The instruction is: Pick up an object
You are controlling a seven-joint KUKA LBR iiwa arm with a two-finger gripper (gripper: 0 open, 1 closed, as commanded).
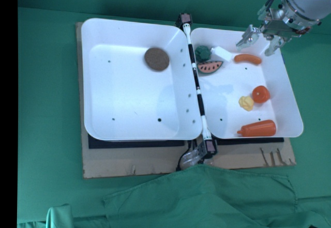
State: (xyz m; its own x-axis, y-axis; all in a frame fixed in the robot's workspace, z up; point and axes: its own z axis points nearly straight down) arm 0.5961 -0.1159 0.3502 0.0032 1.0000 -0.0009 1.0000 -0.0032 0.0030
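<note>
Green cloth is bunching at the near edge of the table, and beyond it the right bin is holding the candidates: an orange bottle-like toy, a yellow piece, a red tomato, a watermelon slice and a sausage. Hovering over that bin's far corner, just above the sausage, the gripper is spreading its fingers wide with nothing between them, so the approach step is looking under way and the next move is calling for a straight descent onto one item. No readable writing is showing anywhere.

Flat brown cardboard sheet under two bins, green cloth backdrop around, crumpled green fabric at six o'clock
</note>
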